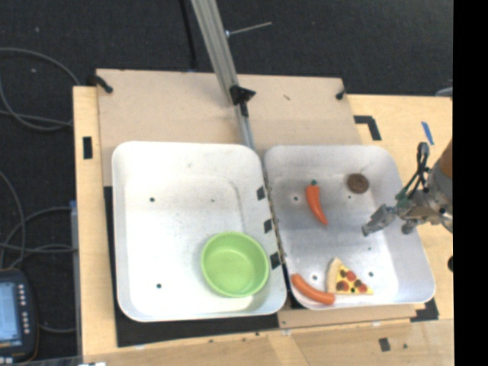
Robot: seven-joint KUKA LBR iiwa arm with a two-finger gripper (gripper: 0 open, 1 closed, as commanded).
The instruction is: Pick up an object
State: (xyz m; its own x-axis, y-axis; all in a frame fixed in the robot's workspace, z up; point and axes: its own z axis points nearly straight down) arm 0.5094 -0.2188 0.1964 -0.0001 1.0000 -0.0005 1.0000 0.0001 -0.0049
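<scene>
My gripper (390, 226) hangs over the right side of the right bin (404, 280), with the arm reaching in from the right edge. Its two fingers stand apart, open, with nothing between them. An orange carrot (316, 203) lies in the middle of this bin, left of the gripper. A small brown round piece (357, 182) sits up and to the left of the gripper. By the bin's front edge lie a pizza slice (347, 278) and, left of it, an orange-red sausage (312, 289).
The left bin (152, 197) holds a green bowl (234, 263) near its front right corner. A metal pole (219, 52) slants down from the top to the gap between the bins.
</scene>
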